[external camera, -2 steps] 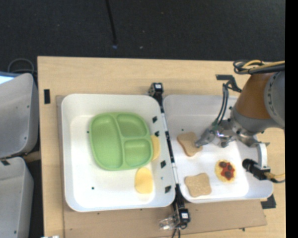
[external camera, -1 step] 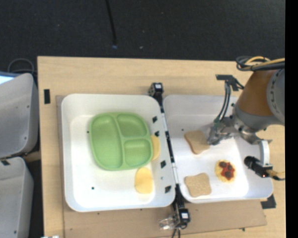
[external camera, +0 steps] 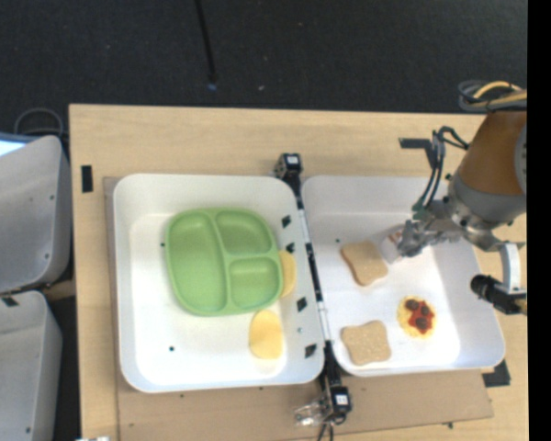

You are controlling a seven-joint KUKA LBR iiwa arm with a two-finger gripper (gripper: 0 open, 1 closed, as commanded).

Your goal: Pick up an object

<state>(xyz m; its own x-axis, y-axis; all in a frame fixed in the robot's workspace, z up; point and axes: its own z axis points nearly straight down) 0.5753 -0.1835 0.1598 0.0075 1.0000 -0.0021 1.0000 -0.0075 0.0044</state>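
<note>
Two white bins on the desk [external camera: 193, 141]. Left bin [external camera: 133, 338]: green divided plate [external camera: 225, 260], with a yellow piece [external camera: 266, 333] below it and another [external camera: 288, 272] at its right edge. Right bin [external camera: 468, 338]: two bread slices, upper [external camera: 365, 263] and lower [external camera: 365, 343], plus a small yellow disc with red topping [external camera: 417, 316]. Tool [external camera: 406, 240] sits low over the right bin, just right of the upper slice; grip state cannot be told.
</note>
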